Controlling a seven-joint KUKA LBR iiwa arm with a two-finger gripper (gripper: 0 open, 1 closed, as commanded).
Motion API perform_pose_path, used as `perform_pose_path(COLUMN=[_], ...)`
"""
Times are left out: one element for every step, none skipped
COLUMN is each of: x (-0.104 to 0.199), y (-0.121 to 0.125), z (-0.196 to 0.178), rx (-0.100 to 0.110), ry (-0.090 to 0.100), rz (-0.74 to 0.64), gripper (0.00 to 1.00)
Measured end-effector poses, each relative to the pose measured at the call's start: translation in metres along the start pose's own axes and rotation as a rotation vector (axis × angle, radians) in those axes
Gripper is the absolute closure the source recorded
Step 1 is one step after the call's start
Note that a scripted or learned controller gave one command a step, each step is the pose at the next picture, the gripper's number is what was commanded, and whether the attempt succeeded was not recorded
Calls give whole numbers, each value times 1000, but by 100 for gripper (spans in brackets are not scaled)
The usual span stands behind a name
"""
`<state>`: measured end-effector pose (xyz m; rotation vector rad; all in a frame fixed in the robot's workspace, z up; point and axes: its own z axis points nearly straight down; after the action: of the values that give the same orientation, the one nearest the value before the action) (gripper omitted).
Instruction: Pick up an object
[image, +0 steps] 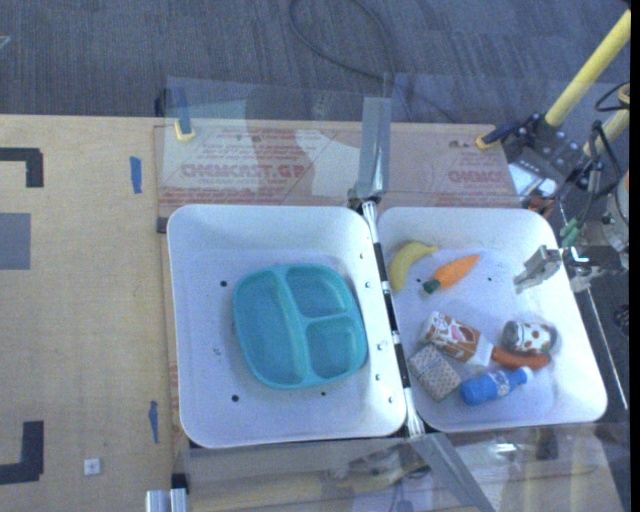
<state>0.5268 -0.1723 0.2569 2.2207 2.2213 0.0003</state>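
Two bins on surface: teal plate in left bin; right bin holds banana, carrot, carton, blue bottle. Gripper at bin's right edge, nothing held; fingers' spread unclear. Approach step; next: descend over carrot.

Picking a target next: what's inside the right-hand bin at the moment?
Right bin holds a banana, carrot, small carton, patterned box, blue bottle and a round brown-and-white item lying against an orange piece. What lies beneath them is hidden.
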Motion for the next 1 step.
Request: perform_pose_path(x=[37], y=[26], z=[164], rx=[-1], ry=[0], rz=[-109], gripper=[0])
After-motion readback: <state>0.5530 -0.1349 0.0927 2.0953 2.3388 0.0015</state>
